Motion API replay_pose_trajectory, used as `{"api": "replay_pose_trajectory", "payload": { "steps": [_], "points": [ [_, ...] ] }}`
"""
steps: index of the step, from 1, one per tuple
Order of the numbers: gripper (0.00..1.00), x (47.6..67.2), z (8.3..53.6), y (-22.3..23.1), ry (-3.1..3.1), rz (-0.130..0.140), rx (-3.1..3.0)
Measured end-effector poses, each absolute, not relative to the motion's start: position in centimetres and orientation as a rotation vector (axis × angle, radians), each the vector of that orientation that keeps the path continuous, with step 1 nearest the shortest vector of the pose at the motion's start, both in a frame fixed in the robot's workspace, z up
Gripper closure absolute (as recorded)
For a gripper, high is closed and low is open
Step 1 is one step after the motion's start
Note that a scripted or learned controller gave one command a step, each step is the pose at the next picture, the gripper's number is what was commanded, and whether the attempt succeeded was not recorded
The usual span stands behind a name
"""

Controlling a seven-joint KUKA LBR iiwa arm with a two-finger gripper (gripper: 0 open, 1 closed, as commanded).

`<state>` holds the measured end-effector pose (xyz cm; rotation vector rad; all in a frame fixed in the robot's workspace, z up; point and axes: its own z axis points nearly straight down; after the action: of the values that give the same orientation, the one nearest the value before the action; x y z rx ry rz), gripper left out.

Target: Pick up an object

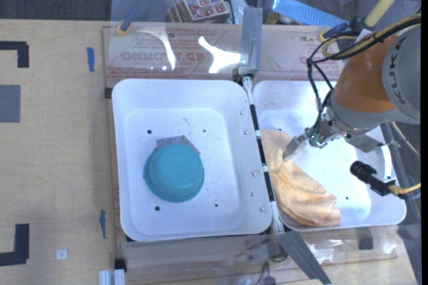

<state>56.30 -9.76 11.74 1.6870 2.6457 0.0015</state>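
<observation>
So the arm [374, 76] is reaching in from 3 o'clock and it's down in the right bin [394, 210] now. The gripper [297, 145] is low, tip sitting right at the top edge of the cloth [304, 190], that orange-tan rag crumpled against the bin's left wall and running down toward 6 o'clock. Looks like it's touching or just about touching the fabric at the 12 o'clock end of the pile, but I honestly can't say which from this angle.

The jaws: can't tell. They're small, grey, and pointing away toward 9 o'clock, so whether they're spread or pinched is anyone's guess. No fabric visibly pinched between them, so I wouldn't call it a grab.

The other candidate is the bowl [174, 172], teal, upside down in the left bin [134, 103], around 7 o'clock of its floor, well apart from the gripper. Nothing is going on there.

Progress-wise I'd say it's mid-attempt. The reach and the descent look done, and the cloth is lying flat in the bin, not lifted. What's left is the actual part: close on the fabric, then raise it clear. Cloth is floppy, so a pinch at the very edge could easily slip out on the way up. Could go either way.
</observation>
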Motion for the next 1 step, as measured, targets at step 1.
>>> {"api": "replay_pose_trajectory", "payload": {
  "steps": [1],
  "points": [
    [0.0,51.92,11.8,-10.91,2.648,0.0,1.69]
  ]
}}
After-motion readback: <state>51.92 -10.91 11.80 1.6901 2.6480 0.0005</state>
